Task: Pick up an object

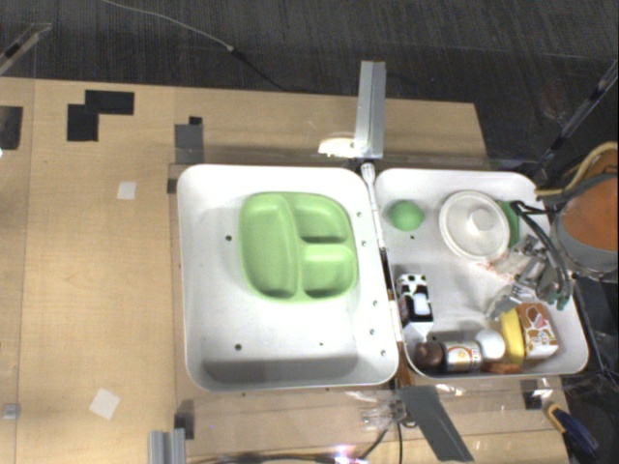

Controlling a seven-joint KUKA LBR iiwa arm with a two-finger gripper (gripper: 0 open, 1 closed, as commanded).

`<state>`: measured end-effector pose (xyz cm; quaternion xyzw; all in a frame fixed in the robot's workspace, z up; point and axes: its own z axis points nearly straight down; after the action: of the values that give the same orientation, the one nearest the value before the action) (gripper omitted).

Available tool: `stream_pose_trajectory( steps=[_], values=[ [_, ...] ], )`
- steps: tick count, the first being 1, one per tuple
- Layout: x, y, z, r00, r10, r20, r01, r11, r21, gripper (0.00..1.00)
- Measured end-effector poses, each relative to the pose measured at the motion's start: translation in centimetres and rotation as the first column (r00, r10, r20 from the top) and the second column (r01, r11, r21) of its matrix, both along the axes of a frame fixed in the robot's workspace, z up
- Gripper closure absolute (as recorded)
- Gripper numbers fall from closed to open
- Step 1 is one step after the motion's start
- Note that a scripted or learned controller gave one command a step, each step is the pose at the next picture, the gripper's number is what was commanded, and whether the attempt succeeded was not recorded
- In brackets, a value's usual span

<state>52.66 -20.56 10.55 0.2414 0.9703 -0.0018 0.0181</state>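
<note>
So nothing's picked up as far as I can see. The tool (pixel 535 283) sits low over the right bin (pixel 455 187), near that bin's right wall, with a tangle of cables around it — honestly can't tell how it's set, it's too cluttered there.

Closest candidates for picking: an orange carton (pixel 540 331) just below the tool, with a yellow object (pixel 513 336) touching the carton's left side. Further left of those, along the bin's bottom edge, a can (pixel 463 358) lies on its side and a dark brown item (pixel 430 354) sits next to it in the corner. There's a small white piece (pixel 491 346) between the can and the yellow thing, can't make out what it is.

Up and to the left of the tool is a white bowl (pixel 474 223) with a green rim peeking out on its right — looks like it's stacked on something green. Further left, a small green ball (pixel 405 216). A black-and-white box (pixel 415 296) lies well to the tool's left, by the divider between bins.

The left bin (pixel 208 288) is way off from the tool and holds a green divided tray (pixel 295 245), three compartments.

The arm (pixel 588 222) comes in from the right with its orange band showing. Both bins sit on a light wood worktop (pixel 87 288).
</note>
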Motion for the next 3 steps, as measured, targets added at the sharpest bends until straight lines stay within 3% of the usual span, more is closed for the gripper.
stream_pose_trajectory(
  steps=[1,2,3],
  values=[
    [-1.8,0.1,-1.5,0.992,-0.127,-0.014,0.127,0.992,0.011,0.0],
    [-1.3,0.1,0.0,0.993,-0.12,0.005,0.12,0.993,0.006,1.0],
    [-1.3,0.1,0.0,0.993,-0.119,0.004,0.119,0.993,0.006,0.0]
  ],
)
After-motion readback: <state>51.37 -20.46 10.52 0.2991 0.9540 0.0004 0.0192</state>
